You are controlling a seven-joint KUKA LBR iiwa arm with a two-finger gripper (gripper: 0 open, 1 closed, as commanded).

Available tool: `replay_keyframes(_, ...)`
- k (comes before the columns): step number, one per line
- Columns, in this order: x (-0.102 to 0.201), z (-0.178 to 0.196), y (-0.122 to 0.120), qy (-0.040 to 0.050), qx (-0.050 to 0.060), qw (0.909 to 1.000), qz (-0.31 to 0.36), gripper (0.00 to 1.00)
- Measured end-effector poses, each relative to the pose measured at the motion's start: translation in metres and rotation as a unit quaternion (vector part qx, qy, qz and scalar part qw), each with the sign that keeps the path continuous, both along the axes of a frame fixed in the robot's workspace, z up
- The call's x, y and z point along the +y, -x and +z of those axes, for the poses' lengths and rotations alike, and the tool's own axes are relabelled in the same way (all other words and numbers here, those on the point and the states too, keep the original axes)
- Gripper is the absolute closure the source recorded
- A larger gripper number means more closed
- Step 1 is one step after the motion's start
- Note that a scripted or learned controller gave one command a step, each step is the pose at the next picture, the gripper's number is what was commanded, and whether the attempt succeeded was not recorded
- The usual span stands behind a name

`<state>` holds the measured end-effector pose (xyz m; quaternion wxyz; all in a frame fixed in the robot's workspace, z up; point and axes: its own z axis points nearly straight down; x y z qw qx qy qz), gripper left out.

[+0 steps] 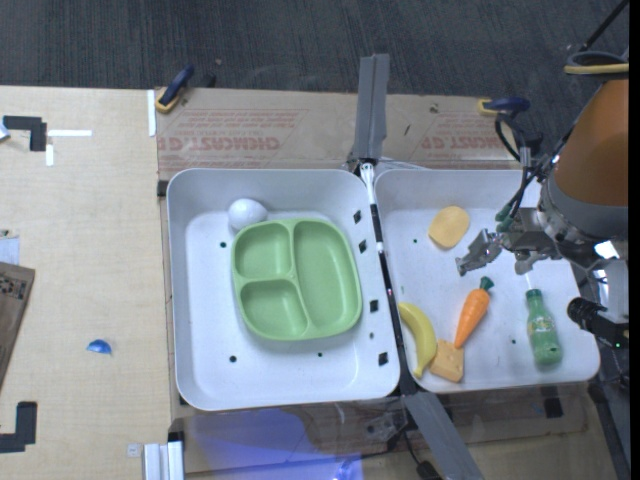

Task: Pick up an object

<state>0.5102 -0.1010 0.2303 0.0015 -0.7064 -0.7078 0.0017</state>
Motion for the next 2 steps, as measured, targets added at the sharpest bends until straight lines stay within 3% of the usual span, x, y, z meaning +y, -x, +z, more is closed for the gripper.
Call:
replay_keyframes(1,-0.003,-0.121,0.033,-0.0011,0.000,0.9937,0.112,0.00)
replay_keyframes(2,-0.027,-0.141,-0.035,-0.0007,-0.001,0.9935,0.114,0.00)
